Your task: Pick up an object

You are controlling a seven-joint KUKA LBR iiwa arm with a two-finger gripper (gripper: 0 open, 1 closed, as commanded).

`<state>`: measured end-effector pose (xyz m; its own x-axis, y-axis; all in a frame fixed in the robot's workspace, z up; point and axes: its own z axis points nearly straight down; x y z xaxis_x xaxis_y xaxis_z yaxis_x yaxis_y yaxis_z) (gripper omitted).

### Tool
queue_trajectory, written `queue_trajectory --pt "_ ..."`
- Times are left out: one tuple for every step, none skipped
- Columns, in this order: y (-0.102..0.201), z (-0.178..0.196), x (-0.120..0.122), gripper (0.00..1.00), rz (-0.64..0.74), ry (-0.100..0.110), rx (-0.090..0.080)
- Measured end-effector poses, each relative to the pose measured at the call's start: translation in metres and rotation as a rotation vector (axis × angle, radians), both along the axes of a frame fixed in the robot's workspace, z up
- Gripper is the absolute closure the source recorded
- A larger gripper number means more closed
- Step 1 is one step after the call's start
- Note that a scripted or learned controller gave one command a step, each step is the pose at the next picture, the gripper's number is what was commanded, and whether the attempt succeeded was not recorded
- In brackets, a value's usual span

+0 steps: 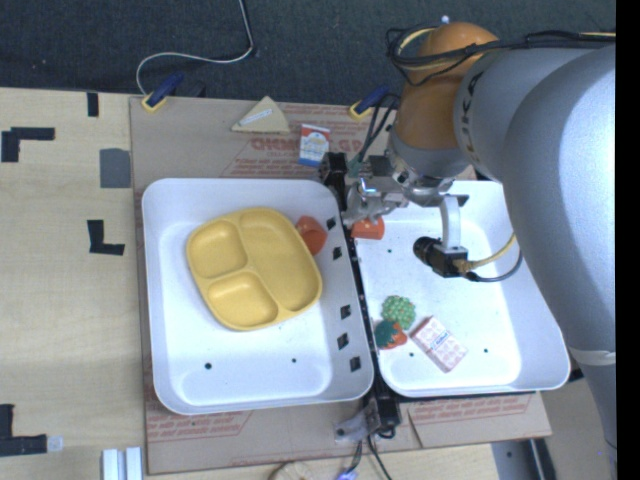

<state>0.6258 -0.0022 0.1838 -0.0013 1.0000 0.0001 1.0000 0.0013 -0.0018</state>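
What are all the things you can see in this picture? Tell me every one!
Tray: one, yellow, three sections, left bin.
Orange object: one, left bin, beside the tray.
Orange block: one, right bin, below the gripper.
Green toy: one, right bin.
Small box: one, pink and white, right bin.
Carton: one, red, white and blue, behind the bins.
Bins: two, white, side by side.
Gripper: one, over the bins' divider.

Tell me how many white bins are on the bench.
2. The left bin holds a yellow divided tray; the right bin sits beside it, under the arm, partly hidden.
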Motion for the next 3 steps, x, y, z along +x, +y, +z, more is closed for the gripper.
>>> queue_trajectory --pt "-0.002 0.000 -0.009 1.00 -0.001 0.000 -0.002" --pt "0.025 0.000 -0.026 1.00 0.000 0.000 -0.001" --pt "0.005 0.004 0.001 1.00 0.000 0.000 -0.001"
